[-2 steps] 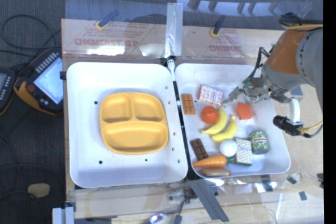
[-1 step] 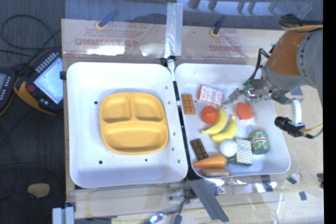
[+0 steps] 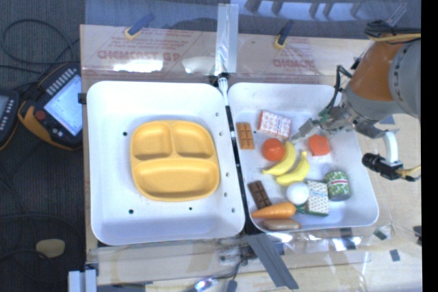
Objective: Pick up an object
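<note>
Camera view: the gripper hung over the right bin, jaw state impossible to tell, close by the orange block. Bananas lay mid-bin, long axis slanting lower-left to upper-right, touching the tomato

The arm was cut off at the right edge. Its gripper was too small and blurred to make out. The carrot partly hid a brown stick.
</note>
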{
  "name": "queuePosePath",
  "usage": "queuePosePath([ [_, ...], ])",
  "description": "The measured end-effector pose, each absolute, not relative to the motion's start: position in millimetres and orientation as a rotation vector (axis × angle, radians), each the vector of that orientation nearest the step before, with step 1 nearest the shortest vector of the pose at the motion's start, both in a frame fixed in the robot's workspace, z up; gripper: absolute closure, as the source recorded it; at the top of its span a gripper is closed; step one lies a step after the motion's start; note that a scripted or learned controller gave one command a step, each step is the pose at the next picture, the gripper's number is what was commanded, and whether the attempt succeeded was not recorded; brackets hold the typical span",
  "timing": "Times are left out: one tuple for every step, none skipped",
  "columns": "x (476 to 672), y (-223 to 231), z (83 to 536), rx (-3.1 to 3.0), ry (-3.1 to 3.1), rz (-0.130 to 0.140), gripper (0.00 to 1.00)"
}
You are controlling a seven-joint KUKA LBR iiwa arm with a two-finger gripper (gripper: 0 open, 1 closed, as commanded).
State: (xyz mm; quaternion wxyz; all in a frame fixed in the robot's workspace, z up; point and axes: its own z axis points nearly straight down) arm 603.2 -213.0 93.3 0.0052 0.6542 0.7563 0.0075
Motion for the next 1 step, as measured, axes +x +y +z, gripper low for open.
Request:
queuePosePath([
  [597.4,-213.6,93.2,1.979,2.420,0.024,0.00],
])
